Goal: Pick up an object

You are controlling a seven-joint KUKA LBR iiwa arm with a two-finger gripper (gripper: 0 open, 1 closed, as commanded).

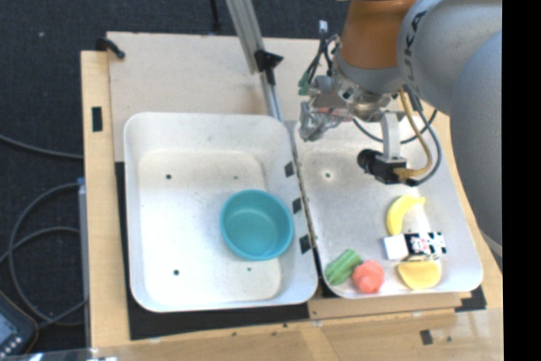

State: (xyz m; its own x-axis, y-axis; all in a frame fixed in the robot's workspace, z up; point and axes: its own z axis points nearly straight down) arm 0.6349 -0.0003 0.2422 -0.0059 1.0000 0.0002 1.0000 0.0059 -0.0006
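grey arm reaching in from right, orange-banded wrist, gripper (311, 127) pointing down

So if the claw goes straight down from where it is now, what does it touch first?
Probably the bare floor of the right bin near its upper-left corner, close to the wall by the left bin. The claw points down; depth is unclear.

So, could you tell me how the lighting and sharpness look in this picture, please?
Camera view: soft, even light, with the white bins bright but not blown out; a faint sheen on the orange band; the arm, nearest the lens, looks slightly soft; the teal bowl and the small items near the right bin's front edge are fairly sharp; shadows are weak, close under the claw.
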